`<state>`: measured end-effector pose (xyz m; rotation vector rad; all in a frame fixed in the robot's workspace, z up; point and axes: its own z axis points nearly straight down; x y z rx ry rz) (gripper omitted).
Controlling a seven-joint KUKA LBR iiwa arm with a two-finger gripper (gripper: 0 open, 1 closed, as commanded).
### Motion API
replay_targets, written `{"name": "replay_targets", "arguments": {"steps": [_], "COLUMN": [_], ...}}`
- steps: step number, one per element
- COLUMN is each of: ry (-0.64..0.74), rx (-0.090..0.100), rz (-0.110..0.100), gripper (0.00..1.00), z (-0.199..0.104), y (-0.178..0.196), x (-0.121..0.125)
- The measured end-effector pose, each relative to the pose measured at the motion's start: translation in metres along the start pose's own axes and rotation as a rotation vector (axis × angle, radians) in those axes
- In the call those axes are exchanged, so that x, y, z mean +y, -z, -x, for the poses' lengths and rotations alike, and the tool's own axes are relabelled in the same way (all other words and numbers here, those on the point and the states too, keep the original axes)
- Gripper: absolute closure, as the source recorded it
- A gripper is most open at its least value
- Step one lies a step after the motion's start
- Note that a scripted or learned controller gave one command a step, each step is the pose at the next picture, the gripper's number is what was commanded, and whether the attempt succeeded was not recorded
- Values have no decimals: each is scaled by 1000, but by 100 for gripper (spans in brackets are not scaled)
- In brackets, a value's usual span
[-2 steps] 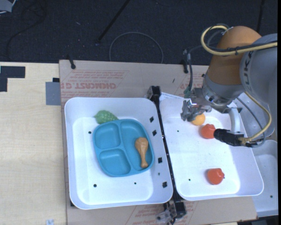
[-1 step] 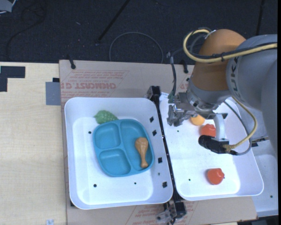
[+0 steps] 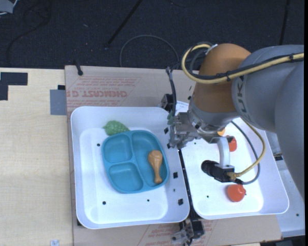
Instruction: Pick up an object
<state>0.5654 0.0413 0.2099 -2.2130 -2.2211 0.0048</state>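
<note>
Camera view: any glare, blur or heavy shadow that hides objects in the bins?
Camera view: even lighting, sharp enough; the white bins are bright but not washed out. The blue tray, drumstick and red tomato read clearly. The arm blocks part of the right bin; floor behind is dark.

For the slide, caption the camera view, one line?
KUKA arm reaches over two white bins; blue divided tray holds a toy drumstick, red items lie in the right bin.

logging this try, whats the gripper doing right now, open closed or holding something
gripper: cannot be told; it sits at the inner edge of the right bin, with the arm's wrist covering it from above.
</note>
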Motion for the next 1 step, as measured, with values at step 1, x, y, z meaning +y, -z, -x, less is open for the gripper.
{"name": "replay_targets", "arguments": {"steps": [1], "ry": [1], "rx": [0], "rz": [0], "gripper": [100], "z": [-53], "y": [-4], "x": [-12]}}
